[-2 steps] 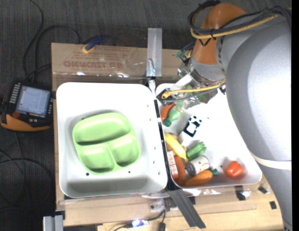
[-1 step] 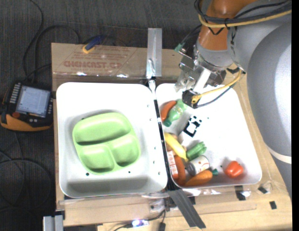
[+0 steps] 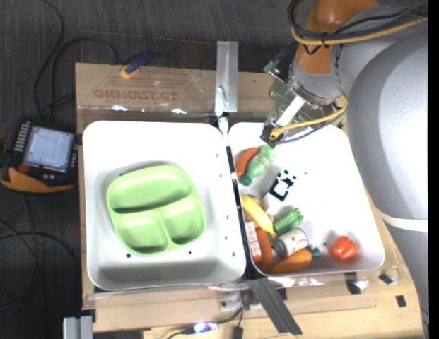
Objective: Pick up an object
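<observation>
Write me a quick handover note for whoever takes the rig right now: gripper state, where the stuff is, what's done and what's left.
Gripper: low over the far left corner of the right bin, just above the green bottle; finger state unclear.
Right bin items: green bottle beside an orange piece, banana, green vegetable, carrot, red pepper.
Left bin: green divided tray.
Done: arm placed near the bottle.
Left: grasp and lift one object; nothing visibly held yet.

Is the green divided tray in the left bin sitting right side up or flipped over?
Right side up. The green tray lies in the left bin with its three compartments facing up, their hollows visible.
</observation>
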